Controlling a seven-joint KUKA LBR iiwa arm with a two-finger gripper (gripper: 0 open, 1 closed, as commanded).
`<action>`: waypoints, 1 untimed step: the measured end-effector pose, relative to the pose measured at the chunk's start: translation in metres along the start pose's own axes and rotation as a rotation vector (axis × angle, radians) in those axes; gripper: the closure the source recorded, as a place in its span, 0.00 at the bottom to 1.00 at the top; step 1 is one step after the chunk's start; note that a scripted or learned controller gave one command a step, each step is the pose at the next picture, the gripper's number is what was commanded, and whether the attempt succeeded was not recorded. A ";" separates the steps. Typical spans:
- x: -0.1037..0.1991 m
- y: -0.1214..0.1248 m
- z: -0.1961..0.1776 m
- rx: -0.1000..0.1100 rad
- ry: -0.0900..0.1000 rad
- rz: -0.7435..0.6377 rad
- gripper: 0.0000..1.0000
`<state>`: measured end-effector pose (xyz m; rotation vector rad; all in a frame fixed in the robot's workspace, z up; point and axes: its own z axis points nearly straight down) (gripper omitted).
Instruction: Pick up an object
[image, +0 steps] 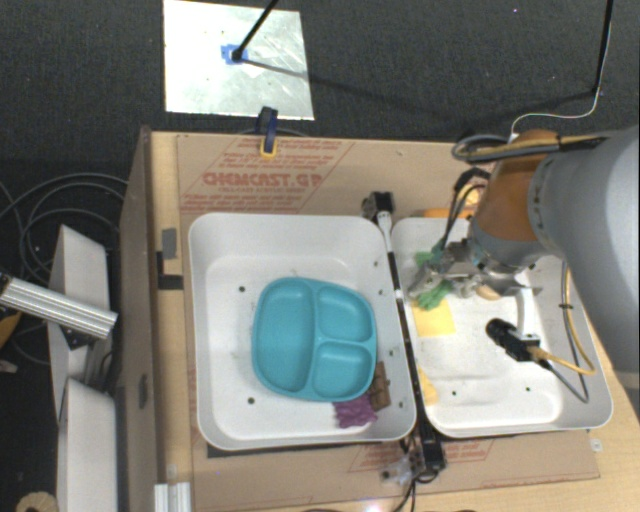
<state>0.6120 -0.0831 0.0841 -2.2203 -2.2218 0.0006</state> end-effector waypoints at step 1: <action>-0.010 0.036 -0.001 -0.006 -0.001 -0.004 0.00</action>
